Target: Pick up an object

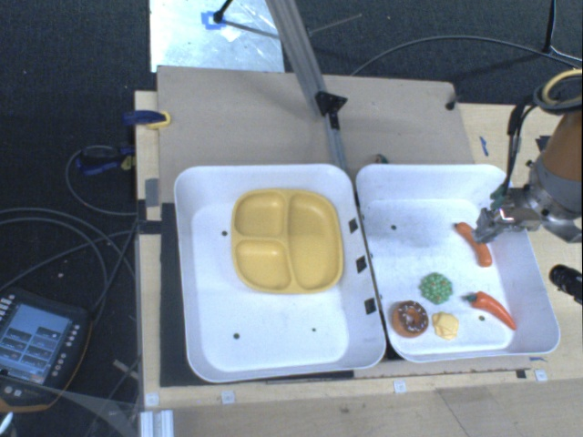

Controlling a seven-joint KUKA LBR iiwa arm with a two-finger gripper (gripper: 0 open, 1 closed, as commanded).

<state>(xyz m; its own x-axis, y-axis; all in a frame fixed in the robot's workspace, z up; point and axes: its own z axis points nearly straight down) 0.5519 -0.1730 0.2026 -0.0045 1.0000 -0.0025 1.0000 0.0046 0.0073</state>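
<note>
Two white bins sit side by side on the bench, and the right bin (401, 198) holds a little sausage (475, 244) near its far right side. The gripper (495, 221) is down right beside the sausage, maybe touching it, but I cannot tell how it stands. I think the sausage is light, hard and a bit slippery, so grabbing its middle looks best.

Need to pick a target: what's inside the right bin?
In the right bin: a sausage under the end effector, a green ball, a carrot, a donut and a yellow piece. The end effector covers the sausage's upper end.
</note>
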